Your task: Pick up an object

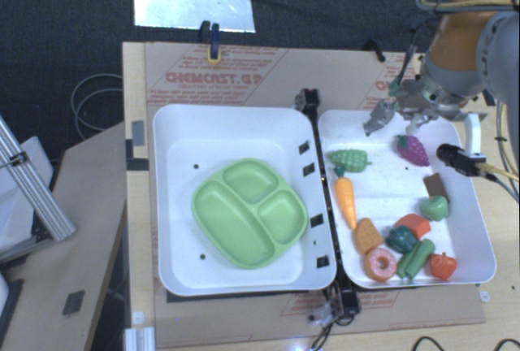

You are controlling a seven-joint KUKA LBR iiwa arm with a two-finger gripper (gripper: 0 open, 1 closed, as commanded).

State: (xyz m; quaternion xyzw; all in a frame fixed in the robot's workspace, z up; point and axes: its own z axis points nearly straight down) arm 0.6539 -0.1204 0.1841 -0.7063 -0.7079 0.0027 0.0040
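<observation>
Toy foods lie in the right bin point(471, 203): a green corn cob point(348, 159), purple grapes point(413, 149), an orange carrot point(346, 201), a bread piece point(367, 235), a pink donut point(379, 264), a green cucumber point(415, 257), a red tomato point(443, 266), a green pepper point(435, 207) and a brown block point(433, 184). My gripper point(398, 119) hangs over the bin's far edge, above and between the corn and the grapes. Its fingers are spread apart, with nothing between them.
The left bin point(175, 179) holds a light green divided plate point(248, 213). Black clips run along the divider point(318, 179) between the bins. A blue and yellow clamp point(213, 41) stands at the board's far edge. A metal frame point(28, 179) sits at left.
</observation>
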